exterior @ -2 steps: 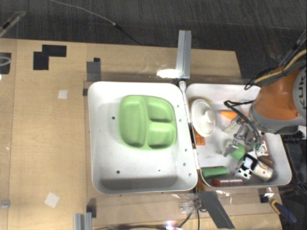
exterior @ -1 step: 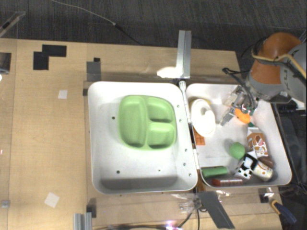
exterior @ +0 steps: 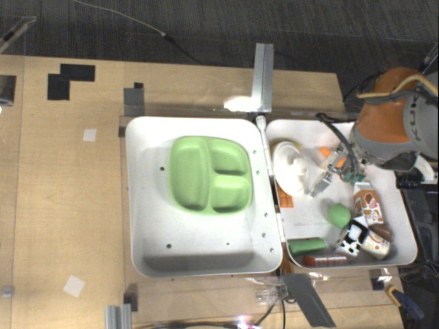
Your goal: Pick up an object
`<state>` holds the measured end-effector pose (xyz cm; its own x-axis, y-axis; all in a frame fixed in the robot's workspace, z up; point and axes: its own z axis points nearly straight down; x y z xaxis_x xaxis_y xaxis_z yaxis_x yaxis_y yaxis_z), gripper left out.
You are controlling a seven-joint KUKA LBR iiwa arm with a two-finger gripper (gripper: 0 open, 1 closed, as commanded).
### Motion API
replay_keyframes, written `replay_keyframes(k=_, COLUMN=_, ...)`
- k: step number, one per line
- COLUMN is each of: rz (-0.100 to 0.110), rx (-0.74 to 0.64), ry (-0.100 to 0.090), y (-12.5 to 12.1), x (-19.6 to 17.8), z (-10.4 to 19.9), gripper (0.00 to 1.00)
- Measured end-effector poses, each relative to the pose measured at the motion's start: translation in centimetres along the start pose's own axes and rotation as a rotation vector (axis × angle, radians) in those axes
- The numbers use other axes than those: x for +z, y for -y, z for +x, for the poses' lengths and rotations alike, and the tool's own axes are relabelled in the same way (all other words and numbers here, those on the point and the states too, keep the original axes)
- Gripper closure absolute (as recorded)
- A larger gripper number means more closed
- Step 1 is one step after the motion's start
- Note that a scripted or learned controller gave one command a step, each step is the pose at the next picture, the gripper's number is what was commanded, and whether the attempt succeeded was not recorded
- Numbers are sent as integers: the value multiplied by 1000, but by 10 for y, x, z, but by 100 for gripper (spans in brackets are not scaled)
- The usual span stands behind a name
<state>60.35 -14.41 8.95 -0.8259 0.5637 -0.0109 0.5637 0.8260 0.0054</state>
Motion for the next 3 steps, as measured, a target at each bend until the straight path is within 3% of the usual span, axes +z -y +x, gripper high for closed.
replay_keyframes(k=1, rz=-1, rx=-52, ry=5, y=41, x=-2, z=50, gripper=0)
replay_keyframes(k=2, rz=-1, rx=-53, ry=5, y=40, x=-2, z=50, gripper=0)
replay_keyframes(k=3, rz=-2, rx=-132, ry=11, y=49, x=-3, z=75, gripper=0)
